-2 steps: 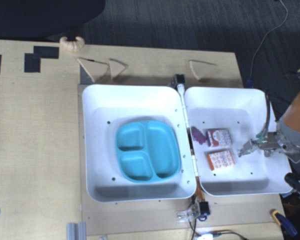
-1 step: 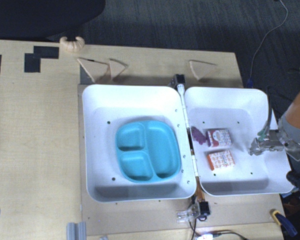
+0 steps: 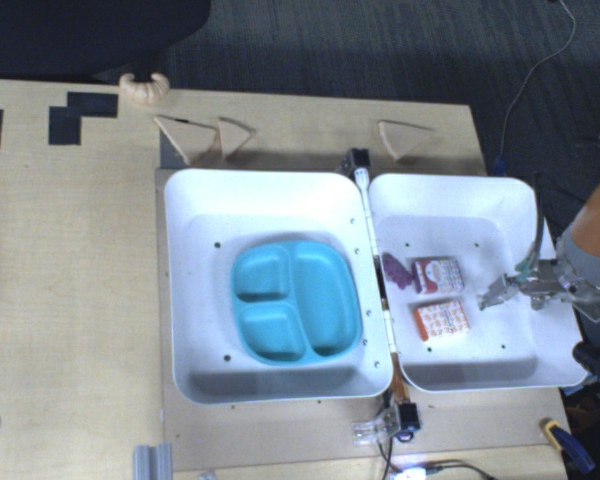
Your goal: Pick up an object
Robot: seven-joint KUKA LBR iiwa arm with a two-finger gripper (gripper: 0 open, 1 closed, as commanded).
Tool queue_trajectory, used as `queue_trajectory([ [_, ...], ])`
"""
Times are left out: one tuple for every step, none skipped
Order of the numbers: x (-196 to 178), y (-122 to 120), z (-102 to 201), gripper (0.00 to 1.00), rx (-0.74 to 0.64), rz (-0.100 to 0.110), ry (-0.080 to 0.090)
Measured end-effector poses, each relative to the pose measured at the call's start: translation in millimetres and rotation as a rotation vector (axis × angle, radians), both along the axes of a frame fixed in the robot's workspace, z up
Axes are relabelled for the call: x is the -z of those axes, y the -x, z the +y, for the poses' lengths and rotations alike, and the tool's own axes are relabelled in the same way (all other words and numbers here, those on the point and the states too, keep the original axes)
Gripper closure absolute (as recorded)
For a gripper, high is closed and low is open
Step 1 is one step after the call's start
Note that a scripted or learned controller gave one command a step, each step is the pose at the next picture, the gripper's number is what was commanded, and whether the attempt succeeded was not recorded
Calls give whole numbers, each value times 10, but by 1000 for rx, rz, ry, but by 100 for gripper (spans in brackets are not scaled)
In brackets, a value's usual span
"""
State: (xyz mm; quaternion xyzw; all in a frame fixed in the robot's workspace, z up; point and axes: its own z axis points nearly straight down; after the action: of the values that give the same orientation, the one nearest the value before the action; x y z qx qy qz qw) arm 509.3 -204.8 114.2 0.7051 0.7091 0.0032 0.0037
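Sitting in the left bin (image 3: 190,268) is a blue divided plate (image 3: 295,300); the right bin (image 3: 500,203) holds two small packets (image 3: 440,296), with the gripper (image 3: 500,290) reaching in horizontally beside them, grasping nothing, openness unclear.

Glossy blue plastic tray (image 3: 295,301), smooth white bins (image 3: 195,218), pale wooden bench (image 3: 70,298)

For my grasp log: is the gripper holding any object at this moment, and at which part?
Nothing is held. The gripper sits apart from the two small packets lying in the right bin.
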Motion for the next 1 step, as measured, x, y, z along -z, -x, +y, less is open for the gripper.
queue_trajectory([
  [188, 222, 367, 0, 2, 9, -2],
])
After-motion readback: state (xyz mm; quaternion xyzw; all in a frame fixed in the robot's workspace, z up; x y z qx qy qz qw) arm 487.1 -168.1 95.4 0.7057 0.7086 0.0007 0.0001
